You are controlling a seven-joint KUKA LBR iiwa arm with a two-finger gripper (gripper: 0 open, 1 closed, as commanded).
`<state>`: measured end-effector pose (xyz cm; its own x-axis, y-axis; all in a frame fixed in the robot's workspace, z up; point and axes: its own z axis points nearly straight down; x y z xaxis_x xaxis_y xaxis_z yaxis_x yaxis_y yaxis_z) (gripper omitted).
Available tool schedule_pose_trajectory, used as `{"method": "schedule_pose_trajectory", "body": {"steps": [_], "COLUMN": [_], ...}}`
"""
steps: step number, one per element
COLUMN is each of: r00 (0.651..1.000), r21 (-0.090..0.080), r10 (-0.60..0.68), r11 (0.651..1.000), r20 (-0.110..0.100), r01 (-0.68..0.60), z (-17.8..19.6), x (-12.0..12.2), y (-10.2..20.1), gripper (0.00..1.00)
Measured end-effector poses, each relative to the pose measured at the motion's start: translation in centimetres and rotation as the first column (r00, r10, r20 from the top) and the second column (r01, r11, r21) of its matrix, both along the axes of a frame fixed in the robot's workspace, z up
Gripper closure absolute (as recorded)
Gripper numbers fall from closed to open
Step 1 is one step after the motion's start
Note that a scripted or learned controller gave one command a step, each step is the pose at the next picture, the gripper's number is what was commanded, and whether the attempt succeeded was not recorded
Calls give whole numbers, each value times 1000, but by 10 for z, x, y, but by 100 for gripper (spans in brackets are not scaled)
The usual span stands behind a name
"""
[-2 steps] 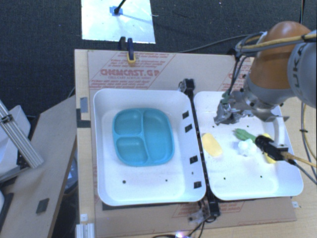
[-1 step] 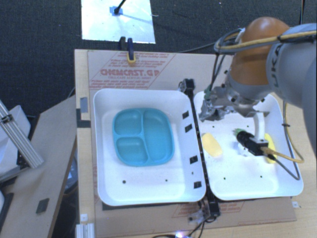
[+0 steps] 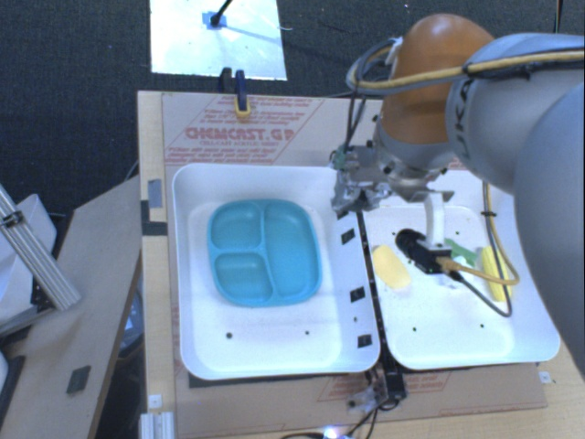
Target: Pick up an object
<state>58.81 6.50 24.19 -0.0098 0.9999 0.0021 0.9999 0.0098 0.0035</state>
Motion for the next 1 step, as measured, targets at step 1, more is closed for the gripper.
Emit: {"method": "schedule_pose_trajectory", "body": {"steps": [1], "r00": [1000], "r21": [-1], "r10": [-1], "r11": [1000], "r20": [-2], "r01": [1], "z": [-17], "x": [17], "y": [44], "gripper": [100]}}
